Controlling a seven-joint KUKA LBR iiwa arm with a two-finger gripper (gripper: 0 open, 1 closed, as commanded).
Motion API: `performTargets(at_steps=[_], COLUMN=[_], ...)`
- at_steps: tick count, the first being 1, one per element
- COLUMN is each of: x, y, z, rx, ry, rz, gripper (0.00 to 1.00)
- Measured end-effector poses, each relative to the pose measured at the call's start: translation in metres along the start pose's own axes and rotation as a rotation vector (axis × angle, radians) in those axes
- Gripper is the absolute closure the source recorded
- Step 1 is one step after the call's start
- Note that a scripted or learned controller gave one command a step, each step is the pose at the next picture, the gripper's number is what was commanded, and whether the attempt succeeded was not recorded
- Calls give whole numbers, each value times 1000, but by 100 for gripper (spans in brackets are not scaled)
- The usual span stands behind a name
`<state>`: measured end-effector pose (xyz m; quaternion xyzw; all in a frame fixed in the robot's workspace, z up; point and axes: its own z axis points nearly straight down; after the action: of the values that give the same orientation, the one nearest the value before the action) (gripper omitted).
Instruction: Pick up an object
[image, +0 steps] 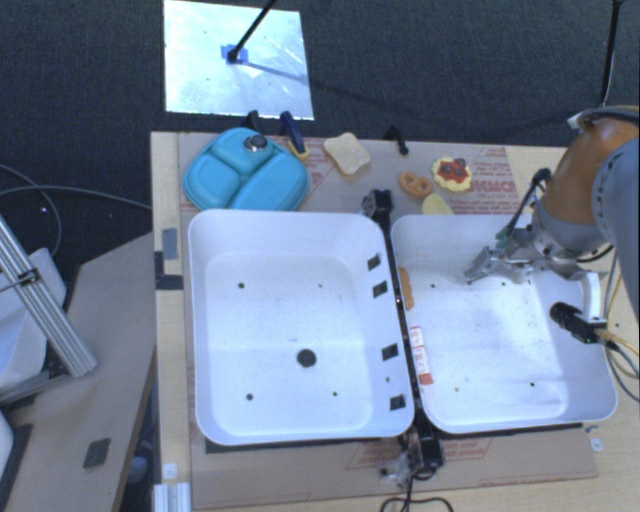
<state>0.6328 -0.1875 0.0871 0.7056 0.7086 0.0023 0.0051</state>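
Red print on cardboard at upper right, beside toy pizza (453, 173), too blurred to read. Grey arm enters from frame right, gripper (474, 272) low over right bin (500, 400), fingers apart, clamping nothing. Small dark object (306, 357) lies centre of left bin (230, 300).

Bright, even light falls from above, and the two white bins (300, 330) come out nearly washed-out with only soft shadows along their inner walls. A silvery sheet (238, 58) at the top glares strongly. The dark surround stays dim and grainy, and overall focus is slightly soft.
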Motion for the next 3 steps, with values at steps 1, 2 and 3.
performTargets(at_steps=[1, 2, 3], x=[-19, -19, -21], y=[38, -19, -146], z=[2, -1, -4], rx=[7, 1, -2], ry=[4, 1, -2], rz=[0, 3, 8], gripper=[0, 0, 0])
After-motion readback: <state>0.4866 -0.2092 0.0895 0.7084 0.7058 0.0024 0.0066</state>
